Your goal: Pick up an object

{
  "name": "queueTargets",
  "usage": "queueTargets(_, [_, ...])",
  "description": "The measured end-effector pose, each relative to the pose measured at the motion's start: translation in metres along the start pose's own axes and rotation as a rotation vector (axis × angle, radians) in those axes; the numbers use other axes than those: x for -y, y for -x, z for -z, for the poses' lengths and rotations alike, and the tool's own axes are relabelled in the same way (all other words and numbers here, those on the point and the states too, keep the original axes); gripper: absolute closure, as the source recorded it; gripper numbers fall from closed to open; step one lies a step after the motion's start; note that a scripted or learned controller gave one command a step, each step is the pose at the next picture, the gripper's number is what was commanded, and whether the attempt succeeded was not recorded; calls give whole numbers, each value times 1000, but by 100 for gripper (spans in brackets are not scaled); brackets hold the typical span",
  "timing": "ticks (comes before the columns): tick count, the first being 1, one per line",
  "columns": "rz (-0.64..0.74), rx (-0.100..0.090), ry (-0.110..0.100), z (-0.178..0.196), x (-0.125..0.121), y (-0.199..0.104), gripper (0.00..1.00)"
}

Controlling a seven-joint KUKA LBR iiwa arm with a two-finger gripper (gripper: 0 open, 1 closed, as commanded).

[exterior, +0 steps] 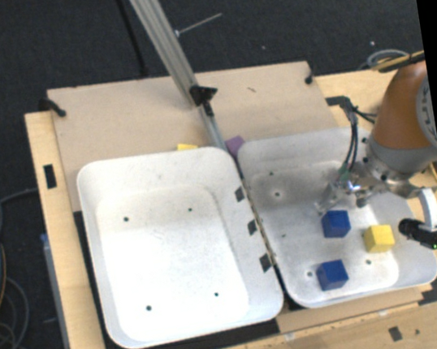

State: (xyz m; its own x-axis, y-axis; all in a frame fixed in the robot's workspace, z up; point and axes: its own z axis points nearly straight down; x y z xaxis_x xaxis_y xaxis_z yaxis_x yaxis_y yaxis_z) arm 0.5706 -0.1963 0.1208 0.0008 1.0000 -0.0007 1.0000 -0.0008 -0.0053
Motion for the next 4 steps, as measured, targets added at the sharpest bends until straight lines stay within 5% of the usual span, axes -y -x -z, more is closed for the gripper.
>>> queueTargets(1, [3, 4, 12, -23, 34, -49, 0])
queueTargets(2, [-5, 1, 14, -12, 32, -47, 100])
queueTargets(3, [9, -3, 12, 79, 81, -129, 100])
queueTargets(4, [11, -4, 7, 82, 78, -203, 100])
